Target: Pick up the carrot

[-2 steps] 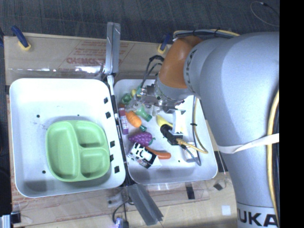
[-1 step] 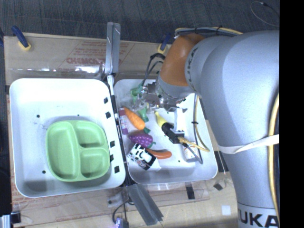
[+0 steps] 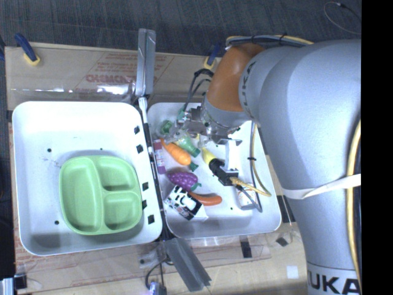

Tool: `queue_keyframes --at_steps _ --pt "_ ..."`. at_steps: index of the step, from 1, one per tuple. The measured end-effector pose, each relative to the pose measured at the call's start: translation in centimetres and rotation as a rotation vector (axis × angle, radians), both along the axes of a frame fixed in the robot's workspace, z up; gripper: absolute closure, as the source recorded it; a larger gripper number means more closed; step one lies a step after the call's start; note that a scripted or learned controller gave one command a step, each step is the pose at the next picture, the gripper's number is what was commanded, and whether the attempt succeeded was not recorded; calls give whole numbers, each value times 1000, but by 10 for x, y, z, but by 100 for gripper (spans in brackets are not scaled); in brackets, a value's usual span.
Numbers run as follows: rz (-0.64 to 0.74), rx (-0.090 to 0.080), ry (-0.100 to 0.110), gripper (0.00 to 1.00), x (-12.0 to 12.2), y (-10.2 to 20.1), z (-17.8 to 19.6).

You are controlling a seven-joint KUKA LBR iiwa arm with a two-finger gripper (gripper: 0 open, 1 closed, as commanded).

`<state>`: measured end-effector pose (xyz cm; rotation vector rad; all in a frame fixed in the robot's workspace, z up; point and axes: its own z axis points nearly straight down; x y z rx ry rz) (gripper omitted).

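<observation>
Leftmost, bench: we see a tan, board-like surface (image 3: 73,72) with faint red print at upper left, and a blue clamp (image 3: 27,48) at its corner.
Left bin: a shallow white bin (image 3: 37,134) with rounded corners and a smooth, glossy look, filling the left half of the frame.
Green tray: a pale green divided tray (image 3: 98,194) with three compartments and soft rounded edges lies in the lower part of the left bin.
Divider: a grey metal bar (image 3: 145,60) rises from between the two bins toward the top.
Right bin: a second white bin (image 3: 221,223) sits touching the first, at centre frame.
Carrot: the carrot (image 3: 177,153) is orange, tapered and smooth, lying at a slant in the upper left part of the right bin.
Neighbours: just below it we see a purple bumpy item (image 3: 183,179), a black-and-white box (image 3: 183,203) and a red-orange chilli shape (image 3: 207,198).
Gripper: the gripper (image 3: 198,135) hangs just right of and above the carrot; we cannot tell how wide it stands.
Arm: the grey, smooth-shelled arm (image 3: 307,115) with its orange band (image 3: 228,82) covers the right of the frame.
Room: dark, ribbed flooring (image 3: 184,5) runs along the top.
</observation>
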<state>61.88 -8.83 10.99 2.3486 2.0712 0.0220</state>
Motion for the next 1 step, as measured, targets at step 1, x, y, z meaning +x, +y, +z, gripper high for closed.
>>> queue_keyframes --at_steps 1 --pt "147 -1 24 0 -36 -8 -21"
